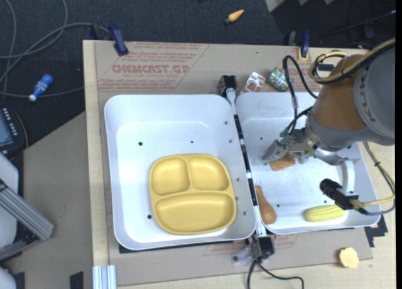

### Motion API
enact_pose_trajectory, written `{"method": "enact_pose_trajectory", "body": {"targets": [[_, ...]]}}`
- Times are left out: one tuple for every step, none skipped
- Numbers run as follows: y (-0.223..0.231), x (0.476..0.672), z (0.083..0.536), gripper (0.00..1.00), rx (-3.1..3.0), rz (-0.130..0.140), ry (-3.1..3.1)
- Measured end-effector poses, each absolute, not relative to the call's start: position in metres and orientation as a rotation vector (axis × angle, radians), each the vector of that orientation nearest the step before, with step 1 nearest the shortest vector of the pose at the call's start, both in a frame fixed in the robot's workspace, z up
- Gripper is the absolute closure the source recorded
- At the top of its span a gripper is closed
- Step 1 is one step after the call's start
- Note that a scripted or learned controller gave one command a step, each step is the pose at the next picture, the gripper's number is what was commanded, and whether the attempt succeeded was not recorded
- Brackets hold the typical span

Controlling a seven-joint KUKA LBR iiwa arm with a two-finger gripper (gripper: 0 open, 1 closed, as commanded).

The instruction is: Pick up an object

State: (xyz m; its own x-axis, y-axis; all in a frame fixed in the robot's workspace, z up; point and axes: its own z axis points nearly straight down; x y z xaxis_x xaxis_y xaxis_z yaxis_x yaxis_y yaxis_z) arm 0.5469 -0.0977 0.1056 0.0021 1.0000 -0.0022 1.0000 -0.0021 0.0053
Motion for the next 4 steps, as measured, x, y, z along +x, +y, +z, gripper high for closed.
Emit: {"method": "enact_pose_trajectory", "body": {"targets": [[-0.099, 0.561, 0.085, 0.00, 2.217, 0.002, 2.220], [-0.099, 0.563, 0.098, 1.00, 2.213, 0.011, 2.215], [-0.099, 0.563, 0.097, 0.00, 2.214, 0.010, 2.216], [-0.099, 0.563, 0.107, 1.00, 2.212, 0.013, 2.215]]}}
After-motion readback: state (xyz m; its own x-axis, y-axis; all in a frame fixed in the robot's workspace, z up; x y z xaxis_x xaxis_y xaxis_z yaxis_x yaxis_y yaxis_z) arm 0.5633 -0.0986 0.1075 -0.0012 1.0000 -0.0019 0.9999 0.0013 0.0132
